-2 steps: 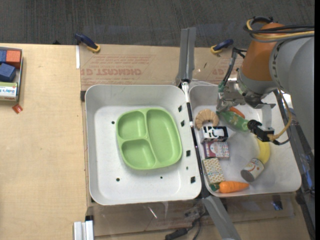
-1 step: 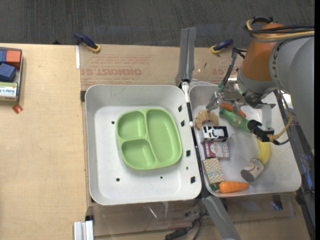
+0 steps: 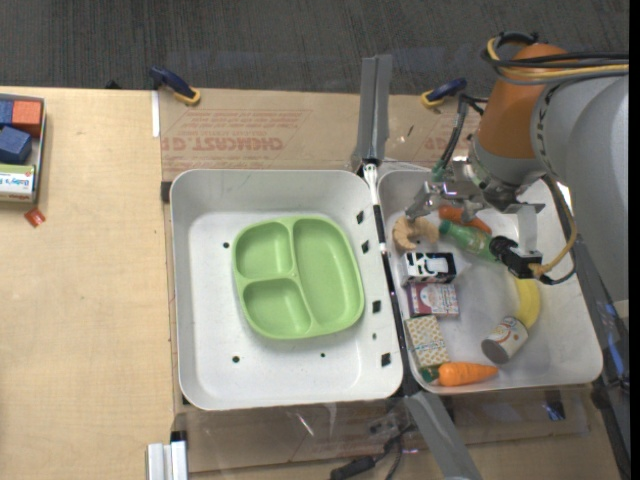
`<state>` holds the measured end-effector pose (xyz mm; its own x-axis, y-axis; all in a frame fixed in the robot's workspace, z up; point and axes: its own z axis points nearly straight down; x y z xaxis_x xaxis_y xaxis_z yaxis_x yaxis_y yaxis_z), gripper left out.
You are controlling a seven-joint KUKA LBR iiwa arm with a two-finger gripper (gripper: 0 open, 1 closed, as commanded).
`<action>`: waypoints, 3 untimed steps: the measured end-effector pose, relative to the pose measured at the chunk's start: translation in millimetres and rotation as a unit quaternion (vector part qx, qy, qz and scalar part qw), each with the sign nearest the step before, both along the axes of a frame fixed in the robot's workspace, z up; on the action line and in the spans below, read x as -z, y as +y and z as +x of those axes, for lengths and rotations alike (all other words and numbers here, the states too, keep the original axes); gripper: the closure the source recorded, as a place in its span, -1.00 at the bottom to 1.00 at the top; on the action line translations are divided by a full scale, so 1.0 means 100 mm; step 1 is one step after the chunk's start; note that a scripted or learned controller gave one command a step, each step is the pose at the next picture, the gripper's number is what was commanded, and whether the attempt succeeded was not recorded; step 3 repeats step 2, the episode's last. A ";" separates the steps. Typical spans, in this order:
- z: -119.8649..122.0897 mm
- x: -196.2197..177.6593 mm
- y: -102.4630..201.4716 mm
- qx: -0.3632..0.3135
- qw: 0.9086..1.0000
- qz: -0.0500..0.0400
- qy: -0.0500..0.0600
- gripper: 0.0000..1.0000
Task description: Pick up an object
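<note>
My gripper (image 3: pixel 437 196) hangs low over the back of the right bin (image 3: pixel 575 353), under the orange-banded wrist. Just below it lie a tan biscuit-like object (image 3: pixel 407 231) and a green bottle (image 3: pixel 465 237) with an orange end. Further forward are a black-and-white box (image 3: pixel 430 264), a pink carton (image 3: pixel 435 299), a patterned packet (image 3: pixel 426 342), a banana (image 3: pixel 527 304), a small can (image 3: pixel 505 338) and a carrot (image 3: pixel 466 373). The view shows nothing held by the gripper.
The left bin (image 3: pixel 200 298) holds a green divided plate (image 3: pixel 298 276). A box of coloured blocks (image 3: pixel 20 146) sits at the far left of the bench. Clamps (image 3: pixel 176 85) grip the back edge. The grey arm covers the right bin's back right corner.
</note>
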<state>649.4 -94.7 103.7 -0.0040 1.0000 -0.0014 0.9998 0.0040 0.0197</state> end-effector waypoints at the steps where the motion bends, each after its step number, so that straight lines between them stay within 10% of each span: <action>1: -0.12 -0.01 -0.03 0.003 1.000 -0.001 -0.003 -1.00; 2: -0.13 -0.08 -0.03 0.003 1.000 -0.001 0.000 1.00; 3: -0.13 -0.08 -0.03 0.003 1.000 -0.001 0.000 1.00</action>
